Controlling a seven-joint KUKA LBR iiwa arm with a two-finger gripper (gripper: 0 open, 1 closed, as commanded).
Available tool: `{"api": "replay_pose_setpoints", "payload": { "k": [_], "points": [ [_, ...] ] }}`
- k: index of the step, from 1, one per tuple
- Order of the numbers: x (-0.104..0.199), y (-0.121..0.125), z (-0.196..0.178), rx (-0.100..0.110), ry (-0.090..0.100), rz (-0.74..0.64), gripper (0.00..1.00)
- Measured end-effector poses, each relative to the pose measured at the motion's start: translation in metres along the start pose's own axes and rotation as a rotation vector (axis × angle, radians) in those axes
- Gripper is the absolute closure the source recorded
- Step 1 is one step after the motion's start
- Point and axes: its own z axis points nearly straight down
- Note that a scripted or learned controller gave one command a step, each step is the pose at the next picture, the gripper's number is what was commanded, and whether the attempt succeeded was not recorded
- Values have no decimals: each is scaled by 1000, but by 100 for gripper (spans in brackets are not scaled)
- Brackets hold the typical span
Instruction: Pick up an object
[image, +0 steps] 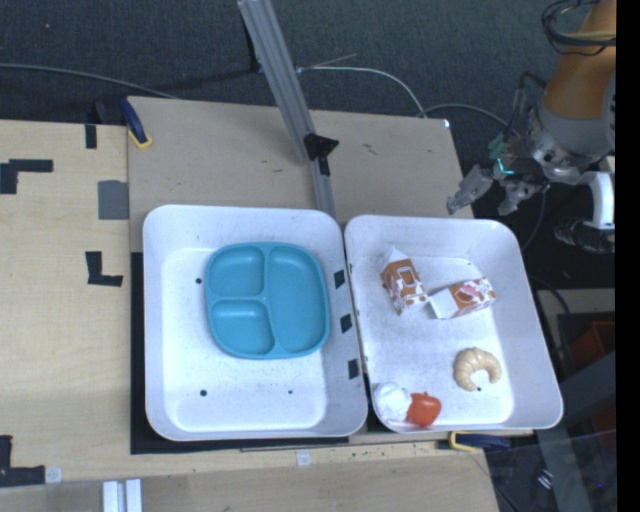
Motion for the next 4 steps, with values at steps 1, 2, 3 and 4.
{"api": "replay_pose_setpoints", "payload": {
  "k": [1, 2, 3, 4],
  "points": [
    [0, 0, 0, 0, 0, 0, 0],
    [3, -5, 44, 4, 0, 0, 0],
    [5, -8, 110, 8, 2, 1, 0],
    [5, -13, 154, 5, 1, 0, 0]
  ]
}}
